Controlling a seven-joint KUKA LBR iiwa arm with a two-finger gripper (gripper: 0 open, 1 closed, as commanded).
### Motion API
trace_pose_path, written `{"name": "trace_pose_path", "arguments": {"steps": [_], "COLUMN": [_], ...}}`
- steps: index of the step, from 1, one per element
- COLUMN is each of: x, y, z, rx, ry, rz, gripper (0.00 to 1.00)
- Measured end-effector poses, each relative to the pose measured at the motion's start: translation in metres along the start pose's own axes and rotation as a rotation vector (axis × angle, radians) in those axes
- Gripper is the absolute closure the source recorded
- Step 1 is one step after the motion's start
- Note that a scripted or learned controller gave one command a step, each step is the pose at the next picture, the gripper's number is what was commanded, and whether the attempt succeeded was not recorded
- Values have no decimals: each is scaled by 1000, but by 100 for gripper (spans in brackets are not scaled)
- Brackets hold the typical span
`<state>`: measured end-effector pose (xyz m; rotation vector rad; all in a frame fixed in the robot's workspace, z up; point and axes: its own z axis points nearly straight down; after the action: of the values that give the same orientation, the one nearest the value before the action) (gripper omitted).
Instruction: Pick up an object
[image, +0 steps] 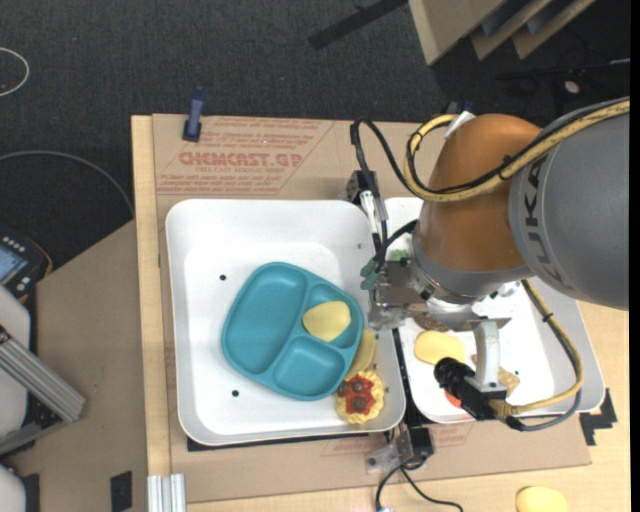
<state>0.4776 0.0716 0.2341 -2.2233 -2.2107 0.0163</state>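
"CHEMCAST GP" on cardboard (240, 150); "KUKA" on arm (560, 215)

Setting: a robotics laboratory or test cell, not a domestic room. Evidence follows. An industrial grey arm (575, 215) with an orange band (480, 190) occupies the bench, trailing exposed yellow and black cables (545, 395). Beneath it and to its left, two shallow white bins (195, 300) sit on a brown board (240, 155) printed with red lettering. Further left of the arm, aluminium framing (40, 385) stands on dark carpet (90, 60), with loose cable nearby.
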Motion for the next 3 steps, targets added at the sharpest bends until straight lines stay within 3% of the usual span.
{"name": "trace_pose_path", "arguments": {"steps": [1, 2, 3], "x": [-37, -10, -21], "y": [48, 14, 30], "z": [53, -69, 55], "rx": [-7, -22, -3], "ry": [1, 6, 2], "rz": [0, -10, -3], "gripper": [100, 100, 100]}}
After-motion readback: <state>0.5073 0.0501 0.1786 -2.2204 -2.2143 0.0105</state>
